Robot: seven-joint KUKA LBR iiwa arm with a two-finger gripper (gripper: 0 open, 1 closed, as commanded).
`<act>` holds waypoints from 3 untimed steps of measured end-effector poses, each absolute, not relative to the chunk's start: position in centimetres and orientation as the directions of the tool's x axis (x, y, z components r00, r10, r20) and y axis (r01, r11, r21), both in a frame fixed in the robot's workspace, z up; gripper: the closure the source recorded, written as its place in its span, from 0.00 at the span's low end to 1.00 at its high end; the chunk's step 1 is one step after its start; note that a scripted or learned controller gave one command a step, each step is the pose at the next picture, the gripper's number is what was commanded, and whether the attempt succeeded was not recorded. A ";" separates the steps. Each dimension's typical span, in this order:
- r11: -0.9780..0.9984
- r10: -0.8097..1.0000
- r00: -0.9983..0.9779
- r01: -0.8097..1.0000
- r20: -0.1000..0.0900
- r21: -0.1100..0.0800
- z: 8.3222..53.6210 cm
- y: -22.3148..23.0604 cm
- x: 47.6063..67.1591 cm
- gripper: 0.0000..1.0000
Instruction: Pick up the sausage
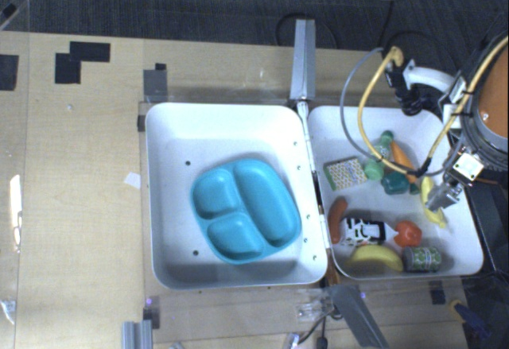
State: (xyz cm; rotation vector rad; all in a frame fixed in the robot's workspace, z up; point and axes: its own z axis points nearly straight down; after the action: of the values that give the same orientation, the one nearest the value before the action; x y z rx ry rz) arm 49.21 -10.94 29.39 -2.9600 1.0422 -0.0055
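The sausage (pixel 338 217) is a short reddish-brown link lying near the left wall of the right bin (pixel 474 248), beside a black-and-white patterned item (pixel 364 230). My gripper (pixel 443 198) hangs over the right side of the same bin, above a yellow object (pixel 434 215), well to the right of the sausage. Nothing shows in its grasp.
The right bin also holds a banana (pixel 376 257), a red tomato (pixel 408 234), a green can (pixel 424 258), a patterned box (pixel 344 173), teal pieces (pixel 384 171) and a carrot (pixel 402 155). A blue divided plate (pixel 245 208) lies in the left bin (pixel 171 149). Yellow and grey cables (pixel 363 113) loop over the right bin's back.
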 end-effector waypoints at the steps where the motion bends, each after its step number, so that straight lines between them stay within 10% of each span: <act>1: -0.975 -0.222 0.975 -0.222 0.008 -0.003 29.1 -20.4 52.1 1.00; 3: -0.924 -0.382 0.924 -0.382 0.000 -0.003 17.0 -20.5 49.5 1.00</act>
State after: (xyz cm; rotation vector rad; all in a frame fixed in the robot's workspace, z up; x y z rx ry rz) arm 49.45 -20.50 17.01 -3.0782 0.6119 -0.0011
